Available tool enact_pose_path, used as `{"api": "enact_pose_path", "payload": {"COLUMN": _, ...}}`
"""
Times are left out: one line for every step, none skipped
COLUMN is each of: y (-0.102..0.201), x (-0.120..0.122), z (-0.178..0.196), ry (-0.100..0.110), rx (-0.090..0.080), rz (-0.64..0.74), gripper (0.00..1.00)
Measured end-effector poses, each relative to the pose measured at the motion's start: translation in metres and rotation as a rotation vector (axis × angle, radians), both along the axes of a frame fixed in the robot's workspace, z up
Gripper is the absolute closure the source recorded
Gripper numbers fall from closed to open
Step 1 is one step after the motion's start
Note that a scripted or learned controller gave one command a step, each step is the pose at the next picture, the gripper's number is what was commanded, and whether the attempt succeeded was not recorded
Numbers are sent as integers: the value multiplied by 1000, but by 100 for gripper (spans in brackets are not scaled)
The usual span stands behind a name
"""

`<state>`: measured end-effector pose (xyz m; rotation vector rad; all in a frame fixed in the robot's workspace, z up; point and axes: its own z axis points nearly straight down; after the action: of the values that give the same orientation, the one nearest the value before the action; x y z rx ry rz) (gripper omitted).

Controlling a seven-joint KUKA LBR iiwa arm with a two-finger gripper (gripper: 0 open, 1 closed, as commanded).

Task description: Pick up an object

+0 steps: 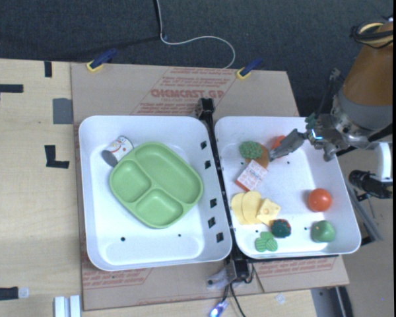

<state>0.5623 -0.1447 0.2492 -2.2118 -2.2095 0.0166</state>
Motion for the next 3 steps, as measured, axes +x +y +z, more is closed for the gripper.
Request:
{"api": "enact_pose_path", "payload": {"y": 0, "x": 2, "z": 6, "ry": -11, "rx": -2, "rz": 3, "gripper": 0}}
{"api": "enact_pose_path", "payload": {"y": 4, "x": 9, "z": -58, "ry": -6, "rx": -1, "rz": 3, "gripper": 0}}
{"api": "enact_pose_path", "payload": {"y": 4, "x": 7, "z": -107, "ry": -6, "rx": -1, "rz": 3, "gripper": 0}}
